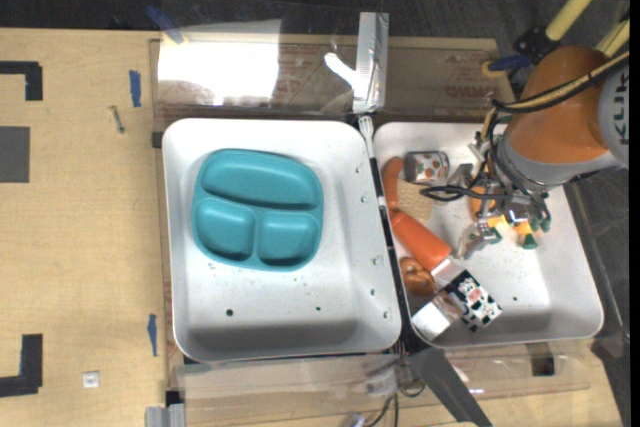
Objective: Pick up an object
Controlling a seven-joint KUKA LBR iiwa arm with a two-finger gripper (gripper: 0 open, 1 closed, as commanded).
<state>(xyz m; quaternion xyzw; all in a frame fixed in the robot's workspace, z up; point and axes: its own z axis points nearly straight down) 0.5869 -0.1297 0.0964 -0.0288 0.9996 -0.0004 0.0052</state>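
Two white bins sit side by side on our wooden bench (80, 215). We see a teal divided plate (260, 207) in the left bin (185, 315), and in the right bin (570, 300) a carrot (418, 237), a small can (427, 165) and a black-and-white bottle (458, 303). Our gripper (487, 227) hangs low just right of the carrot; cables blur it, so its state is something we cannot tell. We judge the carrot light, stiff and smooth, best taken across its middle.

I have one fixed camera above the bench (70, 215), looking down at a slant on both white bins (190, 315), arm (570, 115) entering from the right.
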